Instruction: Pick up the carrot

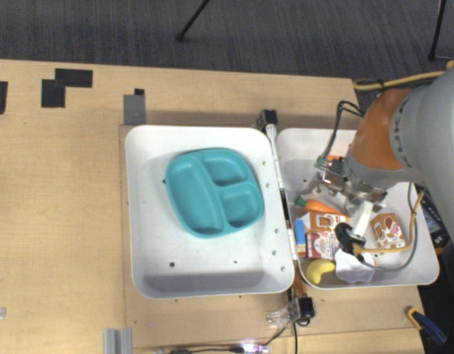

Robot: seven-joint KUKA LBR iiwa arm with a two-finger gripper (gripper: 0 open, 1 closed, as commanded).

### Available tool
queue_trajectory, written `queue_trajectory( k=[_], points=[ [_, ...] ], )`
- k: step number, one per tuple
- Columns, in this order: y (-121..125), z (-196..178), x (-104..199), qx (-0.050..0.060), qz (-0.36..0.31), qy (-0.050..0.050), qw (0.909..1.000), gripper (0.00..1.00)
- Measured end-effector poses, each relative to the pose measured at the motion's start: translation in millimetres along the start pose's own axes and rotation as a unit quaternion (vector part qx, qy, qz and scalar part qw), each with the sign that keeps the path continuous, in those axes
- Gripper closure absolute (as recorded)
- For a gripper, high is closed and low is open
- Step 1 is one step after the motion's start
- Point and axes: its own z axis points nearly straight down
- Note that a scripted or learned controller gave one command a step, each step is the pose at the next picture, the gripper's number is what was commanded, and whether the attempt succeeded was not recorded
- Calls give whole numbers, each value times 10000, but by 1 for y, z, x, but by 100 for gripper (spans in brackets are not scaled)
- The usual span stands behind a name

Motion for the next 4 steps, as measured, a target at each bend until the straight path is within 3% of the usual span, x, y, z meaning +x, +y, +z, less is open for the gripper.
queue_trajectory(
  k=[1,2,3,4],
  points=[
    [-35,-1,-12,-29,914,4,9958,0],
    [-32,-13,-11,-60,895,12,9960,100],
    [-72,-3,-28,-84,1721,19,9850,100],
    [-96,-99,19,16,3328,8,9430,100]
  ],
)
